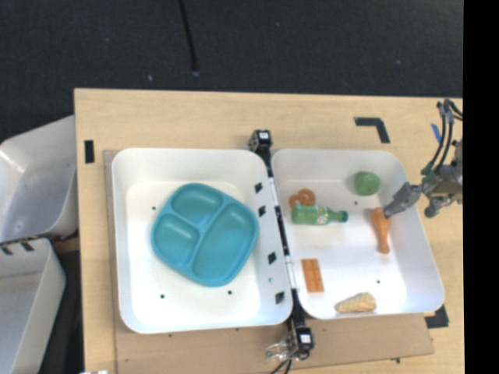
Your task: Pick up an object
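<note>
The grey pincer [407,199], its opening impossible to judge, hovered at the right bin's [343,160] right side, the slim orange carrot-shaped toy [380,230] lying just nearside-left, long axis running near-to-far.

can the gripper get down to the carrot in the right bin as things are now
Probably yes. The gripper sits at the right bin's right rim, just above the carrot's upper end. Nothing lies over the carrot, and the green ball and green bottle lie apart from it.
</note>
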`<state>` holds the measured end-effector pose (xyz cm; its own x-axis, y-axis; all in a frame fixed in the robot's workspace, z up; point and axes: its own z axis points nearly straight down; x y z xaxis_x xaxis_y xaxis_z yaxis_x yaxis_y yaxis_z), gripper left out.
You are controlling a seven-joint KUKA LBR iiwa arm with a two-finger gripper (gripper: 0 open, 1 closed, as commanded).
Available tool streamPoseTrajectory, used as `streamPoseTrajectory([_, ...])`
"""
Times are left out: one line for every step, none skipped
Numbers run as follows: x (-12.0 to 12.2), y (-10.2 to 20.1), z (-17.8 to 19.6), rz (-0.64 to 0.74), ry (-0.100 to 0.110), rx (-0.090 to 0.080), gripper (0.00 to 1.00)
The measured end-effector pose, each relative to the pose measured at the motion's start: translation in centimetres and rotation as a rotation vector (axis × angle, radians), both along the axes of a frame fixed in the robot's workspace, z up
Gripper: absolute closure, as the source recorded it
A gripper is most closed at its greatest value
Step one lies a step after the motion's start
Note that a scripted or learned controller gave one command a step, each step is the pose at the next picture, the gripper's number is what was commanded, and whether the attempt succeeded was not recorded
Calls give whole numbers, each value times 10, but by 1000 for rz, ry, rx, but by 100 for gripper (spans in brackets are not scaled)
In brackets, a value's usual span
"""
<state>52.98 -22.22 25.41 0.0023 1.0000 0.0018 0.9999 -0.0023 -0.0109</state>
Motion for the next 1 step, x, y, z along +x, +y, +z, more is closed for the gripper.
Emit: streamPoseTrajectory([2,1,7,4,-12,-3,0])
